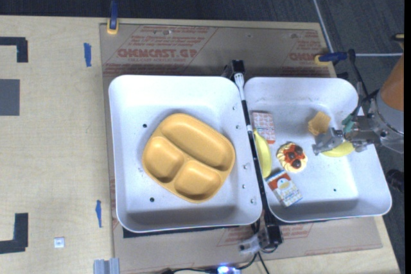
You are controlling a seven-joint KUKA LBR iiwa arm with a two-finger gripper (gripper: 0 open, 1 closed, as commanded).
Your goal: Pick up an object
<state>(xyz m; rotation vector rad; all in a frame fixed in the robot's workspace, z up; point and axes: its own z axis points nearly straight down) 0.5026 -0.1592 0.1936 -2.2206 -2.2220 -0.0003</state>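
Dark carpet runs behind the pale wooden tabletop, where a sheet of cardboard lies under two white bins. The left bin carries a yellow divided plate. The right bin holds a banana along its left wall, a small packet, a juice carton, a round pastry topped with berries, a tan block and a yellow piece. The tool sits low in the right bin, right at that yellow piece; whether it is spread or pinched I cannot tell. Nothing looks lifted, so I'd say the grab and raise are both left to do.
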